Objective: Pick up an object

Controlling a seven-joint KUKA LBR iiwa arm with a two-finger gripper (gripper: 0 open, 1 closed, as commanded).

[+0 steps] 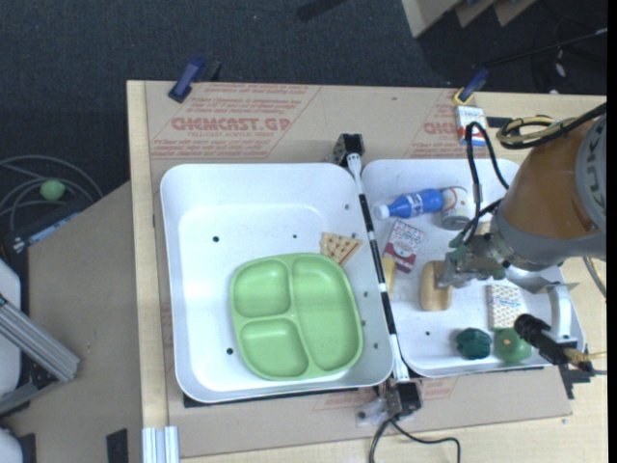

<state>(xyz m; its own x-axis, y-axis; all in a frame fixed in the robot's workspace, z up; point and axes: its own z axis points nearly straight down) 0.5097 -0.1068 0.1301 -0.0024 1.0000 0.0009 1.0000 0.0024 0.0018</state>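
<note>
My gripper (461, 266) reaches down into the right bin (424, 347) from the right, under the orange wrist band. It hangs just over the right edge of a tan bread-like piece (433, 288); contact between them cannot be made out. Around it lie a blue-and-white bottle (416, 204), a red-and-white packet (404, 240), a patterned square packet (503, 305), a dark green lump (472, 342) and a light green round fruit (513, 348).
The left bin (193, 210) holds a green divided plate (294, 314) and a waffle-like cracker (339, 248) near its right wall. A black ridge (374, 258) separates the bins. A black cable (472, 177) hangs over the right bin's back.
</note>
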